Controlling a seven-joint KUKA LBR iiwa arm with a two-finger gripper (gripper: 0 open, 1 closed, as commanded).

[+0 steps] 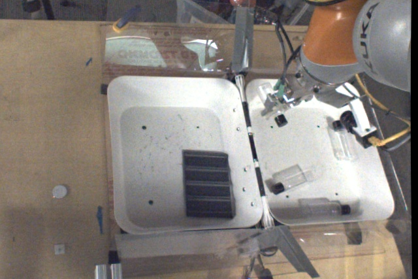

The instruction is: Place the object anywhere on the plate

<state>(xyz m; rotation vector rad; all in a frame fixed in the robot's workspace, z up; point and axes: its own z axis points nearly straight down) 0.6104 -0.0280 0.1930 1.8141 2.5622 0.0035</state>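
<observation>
Over the far corner of the shallow white right-hand bin [366,206], close to the divider, hangs my pincer [277,101]. From this slant I cannot tell whether it is released or clenched, and nothing shows plainly in its grasp. Just beneath it sits a small black bit [281,119], too small to name. Nearer the camera than my pincer lies a short clear plastic box with a black end [289,178]. Past that, a long clear plastic tube with a black tip [324,208] lies along the bin's near wall. I take one of these for the object, and both lie well apart from me. Across the divider from my pincer, the black ribbed rectangular plate [208,183] lies in the other white bin [124,140]. My worry is closing on air, since clear plastic is slick and low. A loose hold could also drop the piece at the divider, and a round tube might roll off the ribs.
</observation>
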